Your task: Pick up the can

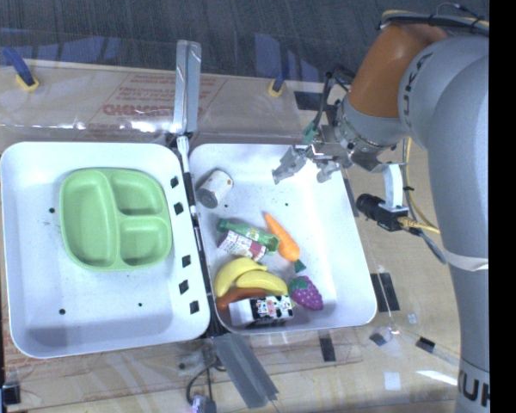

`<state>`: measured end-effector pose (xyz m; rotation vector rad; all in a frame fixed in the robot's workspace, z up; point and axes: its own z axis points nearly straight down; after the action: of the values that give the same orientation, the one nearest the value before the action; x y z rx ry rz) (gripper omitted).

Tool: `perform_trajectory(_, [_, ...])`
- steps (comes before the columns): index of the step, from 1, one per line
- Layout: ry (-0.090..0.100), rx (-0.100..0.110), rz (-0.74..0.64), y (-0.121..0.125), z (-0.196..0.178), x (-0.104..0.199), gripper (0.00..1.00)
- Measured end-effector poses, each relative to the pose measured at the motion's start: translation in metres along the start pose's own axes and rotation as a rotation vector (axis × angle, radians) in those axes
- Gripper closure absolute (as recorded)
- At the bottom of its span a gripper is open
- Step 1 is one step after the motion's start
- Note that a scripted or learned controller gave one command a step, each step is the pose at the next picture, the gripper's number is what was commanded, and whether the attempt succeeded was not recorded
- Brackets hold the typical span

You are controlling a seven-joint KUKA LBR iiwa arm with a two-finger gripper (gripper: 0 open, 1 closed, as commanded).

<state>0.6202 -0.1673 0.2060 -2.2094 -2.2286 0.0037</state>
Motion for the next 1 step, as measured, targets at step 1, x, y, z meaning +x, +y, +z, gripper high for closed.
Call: perform_trajectory(1, [-0.001,-0.002,0.008,0.0222,0.1146,0.0531,0.0])
